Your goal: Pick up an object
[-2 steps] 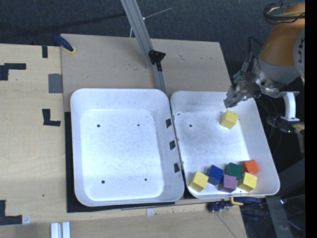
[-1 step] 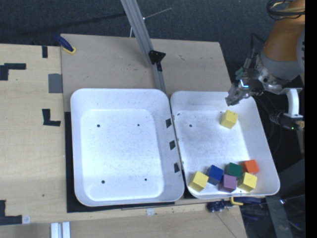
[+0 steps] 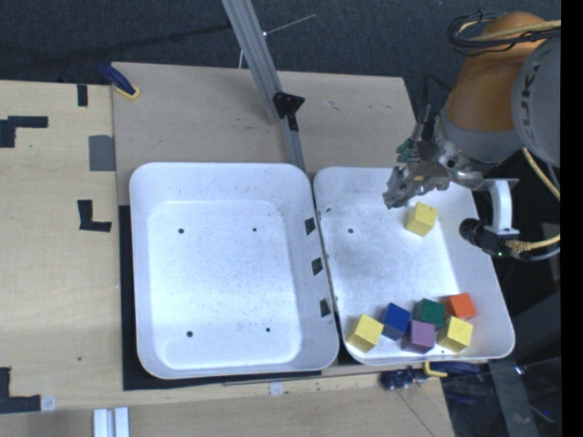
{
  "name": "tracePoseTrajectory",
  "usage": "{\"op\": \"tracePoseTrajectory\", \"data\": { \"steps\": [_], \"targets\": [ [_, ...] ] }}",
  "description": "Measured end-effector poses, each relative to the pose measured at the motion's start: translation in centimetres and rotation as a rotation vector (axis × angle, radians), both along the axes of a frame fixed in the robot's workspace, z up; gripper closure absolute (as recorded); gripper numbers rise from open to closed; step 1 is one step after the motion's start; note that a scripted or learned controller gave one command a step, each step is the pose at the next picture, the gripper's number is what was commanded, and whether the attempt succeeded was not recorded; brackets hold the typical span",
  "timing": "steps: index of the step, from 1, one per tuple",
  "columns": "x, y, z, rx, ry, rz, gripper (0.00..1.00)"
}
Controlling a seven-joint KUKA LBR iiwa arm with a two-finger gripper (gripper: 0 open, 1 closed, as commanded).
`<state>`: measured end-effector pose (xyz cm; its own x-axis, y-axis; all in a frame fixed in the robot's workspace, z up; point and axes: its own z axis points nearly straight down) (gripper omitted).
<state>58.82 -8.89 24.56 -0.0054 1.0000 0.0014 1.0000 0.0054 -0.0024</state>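
1. The gripper hangs over the far part of the right bin, reaching in from the right on the grey arm with its orange band.
2. Whether the jaws are spread or pressed together cannot be told, since the gripper shows as a dark, blurred shape; no object is seen between them.
3. A lone yellow cube lies on the bin floor just beside the gripper, toward the near right of it.
4. 6 more blocks cluster at the near edge of the right bin: a yellow block, a blue block, a green block, a purple block, an orange block and another yellow block.
5. The left bin lies edge to edge with the right bin.
6. A slanted metal pole rises behind the bins.
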Motion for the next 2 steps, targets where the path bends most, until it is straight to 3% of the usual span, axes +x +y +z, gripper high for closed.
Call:
{"op": "tracePoseTrajectory", "data": {
  "steps": [1,2],
  "targets": [
    [-1.8,4.1,0.2,-0.001,-0.001,0.000,1.00],
    [-5.3,8.7,-0.7,0.000,0.002,0.000,1.00]
  ]
}}
